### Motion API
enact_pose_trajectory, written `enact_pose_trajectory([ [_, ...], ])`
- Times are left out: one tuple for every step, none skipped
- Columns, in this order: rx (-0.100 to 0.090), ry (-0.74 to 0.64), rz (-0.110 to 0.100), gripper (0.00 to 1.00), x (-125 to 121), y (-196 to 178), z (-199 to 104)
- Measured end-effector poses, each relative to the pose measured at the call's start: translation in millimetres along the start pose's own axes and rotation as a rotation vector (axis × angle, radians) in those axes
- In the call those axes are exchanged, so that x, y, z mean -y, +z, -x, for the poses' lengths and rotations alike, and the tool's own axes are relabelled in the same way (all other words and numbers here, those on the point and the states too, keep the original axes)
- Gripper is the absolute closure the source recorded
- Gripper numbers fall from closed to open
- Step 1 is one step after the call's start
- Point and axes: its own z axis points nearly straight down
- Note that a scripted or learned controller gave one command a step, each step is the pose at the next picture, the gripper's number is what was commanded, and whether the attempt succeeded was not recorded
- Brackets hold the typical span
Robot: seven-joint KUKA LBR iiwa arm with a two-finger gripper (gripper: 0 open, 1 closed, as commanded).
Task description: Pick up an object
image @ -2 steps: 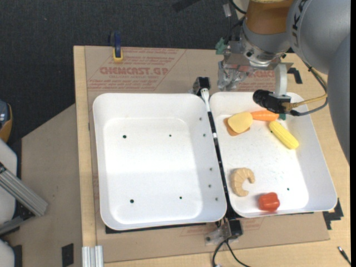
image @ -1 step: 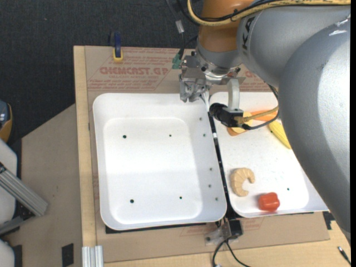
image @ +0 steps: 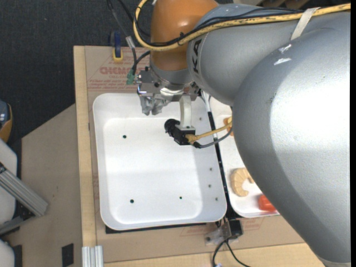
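**Pincer over the far edge of the left bin, objects in the right bin**

We see the grey arm (image: 278,93) reaching in from the right, its orange band (image: 175,26) above the wrist. The pincer (image: 152,108) hangs over the far edge of the left bin (image: 111,204); we cannot tell how wide it stands, and we see nothing between its tips. A black part on a cable (image: 177,131) sits just to its right. In the right bin (image: 242,209), mostly hidden under the arm, we make out a tan ridged object (image: 241,181) near the bin's left wall and, just nearer and to its right, an orange-red object (image: 266,204). Both bins rest on the brown bench (image: 83,149).
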Motion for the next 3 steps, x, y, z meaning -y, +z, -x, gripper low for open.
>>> enact_pose_trajectory([
  [0.003, 0.015, 0.015, 1.0, 16.8, -89.9, 59.4],
  [0.002, 0.007, 0.01, 1.0, 14.5, -96.9, 34.1],
  [0.004, 0.015, 0.012, 1.0, 13.9, -132.7, 87.1],
])
